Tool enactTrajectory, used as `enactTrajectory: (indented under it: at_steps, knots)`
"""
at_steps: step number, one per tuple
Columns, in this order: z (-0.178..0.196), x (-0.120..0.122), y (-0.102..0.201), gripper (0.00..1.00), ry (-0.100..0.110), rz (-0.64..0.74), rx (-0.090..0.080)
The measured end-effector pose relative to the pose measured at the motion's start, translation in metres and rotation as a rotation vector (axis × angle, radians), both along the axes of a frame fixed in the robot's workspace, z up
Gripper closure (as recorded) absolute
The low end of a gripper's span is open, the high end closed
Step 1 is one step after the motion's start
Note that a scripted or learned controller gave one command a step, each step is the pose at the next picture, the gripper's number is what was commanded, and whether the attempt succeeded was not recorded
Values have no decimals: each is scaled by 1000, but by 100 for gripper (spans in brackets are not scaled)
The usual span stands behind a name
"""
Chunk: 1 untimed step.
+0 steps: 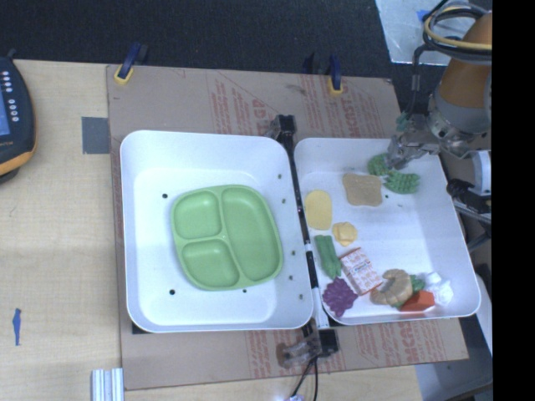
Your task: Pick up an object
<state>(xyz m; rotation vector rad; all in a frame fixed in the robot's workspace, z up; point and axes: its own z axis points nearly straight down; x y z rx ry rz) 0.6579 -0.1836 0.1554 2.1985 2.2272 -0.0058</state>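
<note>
Claw (402,152) directly over green toy (396,174).

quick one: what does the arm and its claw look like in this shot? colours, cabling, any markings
The grey KUKA arm has an orange band above the wrist, with tan-grey housing below it. Looped black and yellow cables sit at the top of the arm. The small metallic grey claw has dark detailing; it is too small in the camera view to make out finer parts. No readable markings are visible.

Cardboard-covered wooden bench (58,249), dark floor (209,11)
</note>
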Motion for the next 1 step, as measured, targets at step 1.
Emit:
enactTrajectory:
  at_steps: [1]
  knots:
    - [-1,0,0,0,1,1,0]
